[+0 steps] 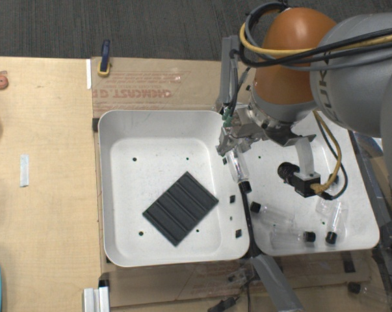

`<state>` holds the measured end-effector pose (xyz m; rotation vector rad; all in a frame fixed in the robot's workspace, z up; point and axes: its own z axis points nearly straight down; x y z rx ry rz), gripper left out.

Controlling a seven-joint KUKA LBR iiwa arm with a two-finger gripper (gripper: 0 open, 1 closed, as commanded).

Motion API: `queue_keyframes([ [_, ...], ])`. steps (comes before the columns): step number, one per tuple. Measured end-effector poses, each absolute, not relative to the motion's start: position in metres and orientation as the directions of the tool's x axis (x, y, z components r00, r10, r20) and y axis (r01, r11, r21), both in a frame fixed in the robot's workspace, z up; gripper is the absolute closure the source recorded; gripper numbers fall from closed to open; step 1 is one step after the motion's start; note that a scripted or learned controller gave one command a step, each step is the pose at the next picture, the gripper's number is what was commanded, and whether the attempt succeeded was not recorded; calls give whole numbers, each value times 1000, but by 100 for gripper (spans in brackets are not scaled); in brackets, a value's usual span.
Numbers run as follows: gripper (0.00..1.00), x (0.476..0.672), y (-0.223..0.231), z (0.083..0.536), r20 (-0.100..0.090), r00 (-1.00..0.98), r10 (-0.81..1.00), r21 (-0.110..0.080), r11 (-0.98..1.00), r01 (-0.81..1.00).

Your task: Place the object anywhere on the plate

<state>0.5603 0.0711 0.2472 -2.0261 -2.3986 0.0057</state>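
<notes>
The plate is a dark grey ribbed rectangle lying flat and turned diagonally in the left bin. My gripper hangs over the seam between the two bins, just inside the right bin's left edge, up and to the right of the plate. A clear tube with a black cap slants down right below the gripper. The arm's wrist hides the spot where they meet, so I cannot see whether the tube is held or lies on the bin floor.
More clear tubes with black caps lie in the right bin, one at the front right and one near the middle front. A black cable fitting hangs from the wrist. A cardboard sheet lies behind the bins.
</notes>
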Motion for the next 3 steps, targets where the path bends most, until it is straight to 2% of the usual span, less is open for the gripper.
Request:
queue_keyframes([
  [1, 0, 560, 71, 247, -1, -166, 986, -4, 166, 986],
  [2, 100, 561, 69, 255, -3, -165, 986, -6, 165, 986],
  [3, 100, 584, 95, 191, 1, -619, 786, -2, 619, 786],
])
